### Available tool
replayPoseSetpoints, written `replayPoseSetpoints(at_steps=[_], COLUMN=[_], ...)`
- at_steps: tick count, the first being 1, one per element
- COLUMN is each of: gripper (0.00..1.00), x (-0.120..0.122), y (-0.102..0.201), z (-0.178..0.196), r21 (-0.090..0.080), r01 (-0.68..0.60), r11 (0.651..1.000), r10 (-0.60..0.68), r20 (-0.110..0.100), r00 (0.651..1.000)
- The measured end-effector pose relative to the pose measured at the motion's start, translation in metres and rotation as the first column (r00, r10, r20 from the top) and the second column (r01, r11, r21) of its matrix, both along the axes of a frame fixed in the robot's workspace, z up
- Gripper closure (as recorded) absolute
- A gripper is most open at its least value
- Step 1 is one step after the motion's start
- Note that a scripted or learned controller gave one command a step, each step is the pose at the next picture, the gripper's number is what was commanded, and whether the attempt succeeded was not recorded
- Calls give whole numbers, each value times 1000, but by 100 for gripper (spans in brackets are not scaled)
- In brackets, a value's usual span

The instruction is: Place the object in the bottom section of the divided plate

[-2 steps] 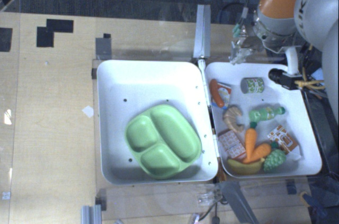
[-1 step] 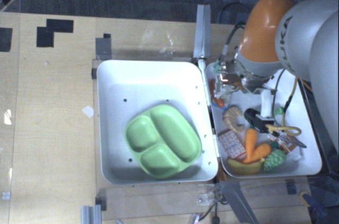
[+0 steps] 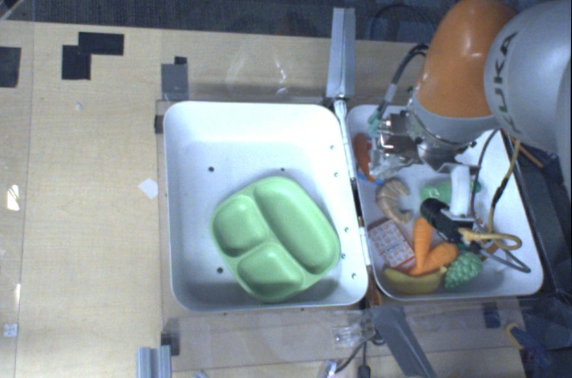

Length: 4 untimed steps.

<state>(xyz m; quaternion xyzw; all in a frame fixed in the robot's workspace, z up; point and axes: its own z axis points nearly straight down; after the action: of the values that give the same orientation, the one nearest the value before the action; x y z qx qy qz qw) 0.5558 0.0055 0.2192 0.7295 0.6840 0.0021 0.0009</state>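
From above, the green divided plate sits bare in the left bin, all sections unfilled. The hand hangs over the right bin, toward its ten o'clock corner, above the toy food; I cannot tell its state. Picking and placing both seem left.

Grey KUKA arm reaching in from right, orange band above wrist, wrist angled downward. Gripper low at left end of arm, cables trailing alongside.
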Motion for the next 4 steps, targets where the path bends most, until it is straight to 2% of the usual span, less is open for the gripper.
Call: replayPoseSetpoints(at_steps=[1, 2, 3, 4], gripper=[100, 100, 100, 0], x=[1, -54, -68, -68], y=[1, 48, 32, 32], z=[11, -35, -35, -35], r21=[1, -1, 0, 0], r01=[-2, -169, -33, -33], r11=[1000, 986, 999, 999], r10=[2, 169, 33, 33], r20=[4, -2, -1, -1], r00=[1000, 986, 999, 999])
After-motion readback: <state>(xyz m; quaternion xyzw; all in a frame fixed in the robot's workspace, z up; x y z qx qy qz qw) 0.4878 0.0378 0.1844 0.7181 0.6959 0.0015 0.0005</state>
